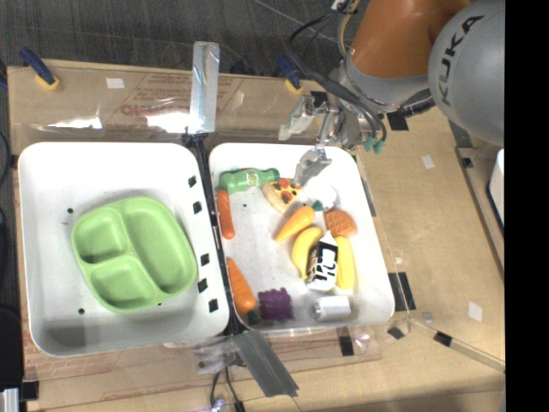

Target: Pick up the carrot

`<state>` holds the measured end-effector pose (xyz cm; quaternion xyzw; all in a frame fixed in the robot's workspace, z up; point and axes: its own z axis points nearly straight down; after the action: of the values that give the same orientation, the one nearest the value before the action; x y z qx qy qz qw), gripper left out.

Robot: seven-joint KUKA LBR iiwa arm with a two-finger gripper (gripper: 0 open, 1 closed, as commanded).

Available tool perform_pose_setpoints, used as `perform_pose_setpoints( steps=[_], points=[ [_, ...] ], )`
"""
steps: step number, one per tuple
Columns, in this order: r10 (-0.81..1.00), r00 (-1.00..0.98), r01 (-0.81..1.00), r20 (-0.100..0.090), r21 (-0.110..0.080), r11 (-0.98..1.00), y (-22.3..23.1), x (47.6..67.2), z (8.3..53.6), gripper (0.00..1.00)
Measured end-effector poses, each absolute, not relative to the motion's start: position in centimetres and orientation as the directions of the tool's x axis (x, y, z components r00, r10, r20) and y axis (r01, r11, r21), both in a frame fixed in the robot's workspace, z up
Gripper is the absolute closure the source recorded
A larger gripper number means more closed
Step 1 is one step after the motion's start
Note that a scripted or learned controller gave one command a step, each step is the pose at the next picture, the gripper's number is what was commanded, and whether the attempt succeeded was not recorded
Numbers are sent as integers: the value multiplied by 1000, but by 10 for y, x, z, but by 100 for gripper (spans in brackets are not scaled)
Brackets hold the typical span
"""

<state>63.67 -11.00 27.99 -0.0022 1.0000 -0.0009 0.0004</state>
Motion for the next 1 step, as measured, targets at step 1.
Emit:
perform_pose_setpoints(
  steps=[1],
  points=[
    [-7,-1000,-7,1,0,1000,-127,594,91,0]
  ],
)
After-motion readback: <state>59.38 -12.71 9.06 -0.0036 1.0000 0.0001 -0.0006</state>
